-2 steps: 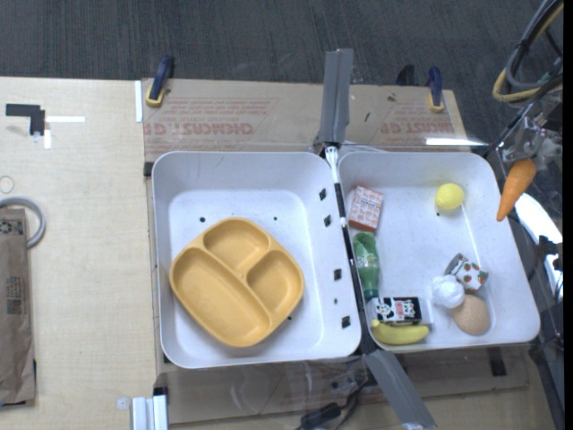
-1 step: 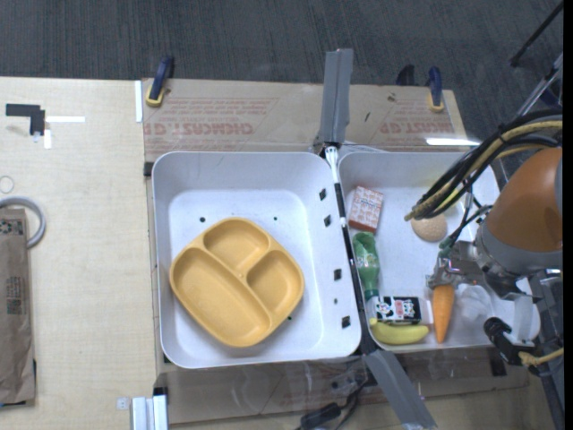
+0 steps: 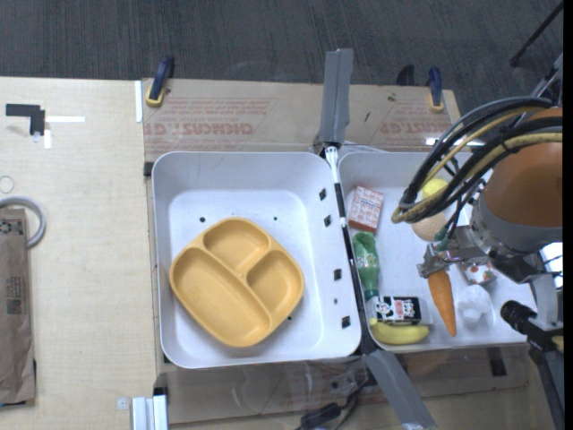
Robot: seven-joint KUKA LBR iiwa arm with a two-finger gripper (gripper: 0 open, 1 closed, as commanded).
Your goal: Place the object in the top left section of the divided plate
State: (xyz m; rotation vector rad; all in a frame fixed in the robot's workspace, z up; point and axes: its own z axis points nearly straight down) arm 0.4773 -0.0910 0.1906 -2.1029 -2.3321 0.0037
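Over the right bin (image 3: 501,334), at about three o'clock in the view, the arm (image 3: 528,195) hung low with its cables looped above the wrist, and the gripper (image 3: 445,260) sat just above the thick end of the carrot (image 3: 441,303). Whether the claw was open, closed or gripping could not be told, since the wrist and cables hid the tips. The carrot lay with its point toward six o'clock, near a clear cup (image 3: 473,310) on its three o'clock side. A banana (image 3: 399,332) lay at the bin's six o'clock edge, touching a small black-and-white carton (image 3: 397,309); a green bottle (image 3: 365,260) and a red-and-white box (image 3: 364,208) ran up the bin's nine o'clock wall. A yellowish fruit (image 3: 433,189) showed behind the cables at twelve o'clock. The plate (image 3: 235,280) lay in the left bin (image 3: 179,186), all three sections bare, the target being the small one toward twelve o'clock. By my reading, the step in hand was the pick, and the carrot seemed the likeliest object, though that was a guess from nearness alone. The next move would call for a firm hold, a lift above the divider (image 3: 340,213), then travel toward nine o'clock.
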